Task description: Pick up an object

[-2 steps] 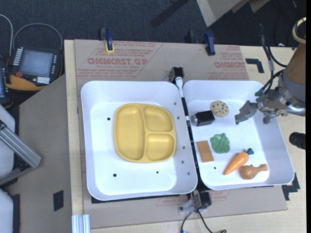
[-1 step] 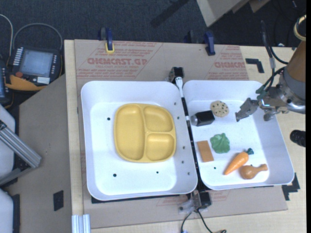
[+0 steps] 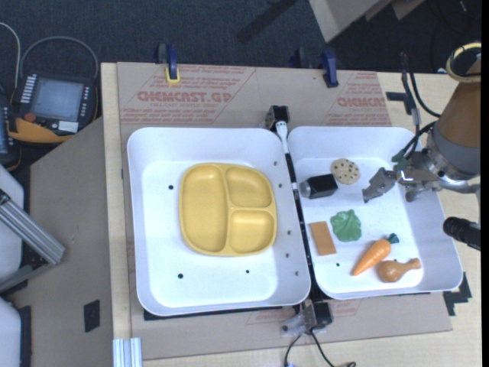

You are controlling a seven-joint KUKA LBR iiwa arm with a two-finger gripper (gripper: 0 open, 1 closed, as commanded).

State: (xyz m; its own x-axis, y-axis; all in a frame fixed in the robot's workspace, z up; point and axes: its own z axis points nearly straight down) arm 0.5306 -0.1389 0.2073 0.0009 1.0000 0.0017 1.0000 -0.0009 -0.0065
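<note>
In the right bin (image 3: pixel 428 140) the hand (image 3: pixel 399 182) hangs open and holds nothing — cookie (image 3: pixel 345 171), black block (image 3: pixel 319 186), lettuce (image 3: pixel 346 225), carrot (image 3: pixel 372 255) and drumstick (image 3: pixel 397 269) all lie ungrasped, so the pick appears not yet made.

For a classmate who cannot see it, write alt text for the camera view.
A grey robot arm reaches from the right, its gripper open above the right white bin, which holds a cookie, black block, lettuce, orange cracker, carrot and drumstick. The left bin holds a yellow divided plate.
</note>
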